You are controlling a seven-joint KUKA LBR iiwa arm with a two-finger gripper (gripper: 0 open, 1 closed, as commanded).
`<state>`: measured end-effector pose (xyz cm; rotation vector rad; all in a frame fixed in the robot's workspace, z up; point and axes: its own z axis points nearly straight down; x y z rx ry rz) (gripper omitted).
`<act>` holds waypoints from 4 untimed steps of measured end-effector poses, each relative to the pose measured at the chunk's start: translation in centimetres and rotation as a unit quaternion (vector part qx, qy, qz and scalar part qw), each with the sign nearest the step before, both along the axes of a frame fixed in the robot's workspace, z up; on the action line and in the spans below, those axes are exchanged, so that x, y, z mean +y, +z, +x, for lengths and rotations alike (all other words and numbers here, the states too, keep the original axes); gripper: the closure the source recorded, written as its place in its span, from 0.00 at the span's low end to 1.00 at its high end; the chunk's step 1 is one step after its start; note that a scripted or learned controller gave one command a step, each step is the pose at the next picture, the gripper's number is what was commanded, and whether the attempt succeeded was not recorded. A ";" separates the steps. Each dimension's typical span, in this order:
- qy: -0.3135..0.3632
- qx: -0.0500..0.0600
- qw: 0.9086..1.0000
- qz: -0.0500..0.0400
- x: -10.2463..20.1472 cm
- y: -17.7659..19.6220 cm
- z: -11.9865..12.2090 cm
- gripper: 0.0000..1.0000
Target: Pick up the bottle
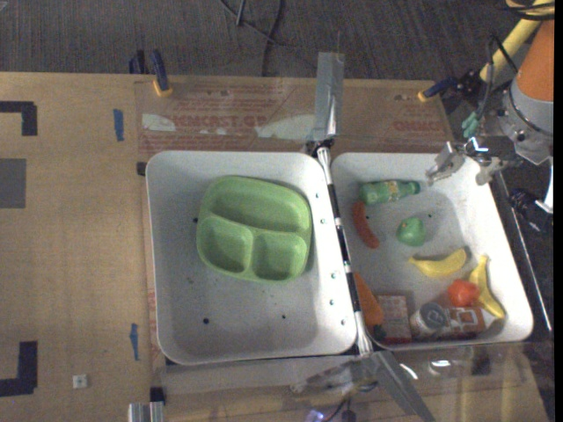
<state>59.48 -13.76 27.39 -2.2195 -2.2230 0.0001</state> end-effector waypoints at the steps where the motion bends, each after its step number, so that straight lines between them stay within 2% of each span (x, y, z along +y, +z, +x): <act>1: -0.080 0.000 0.997 0.000 3.2 -17.0 2.6 0.00; 2: -0.080 0.000 0.997 0.000 3.2 -17.0 2.6 0.00; 3: -0.058 -0.004 0.998 -0.002 -2.7 -18.5 -3.9 0.00; 4: -0.059 -0.006 0.998 -0.003 -2.7 -17.5 -3.8 1.00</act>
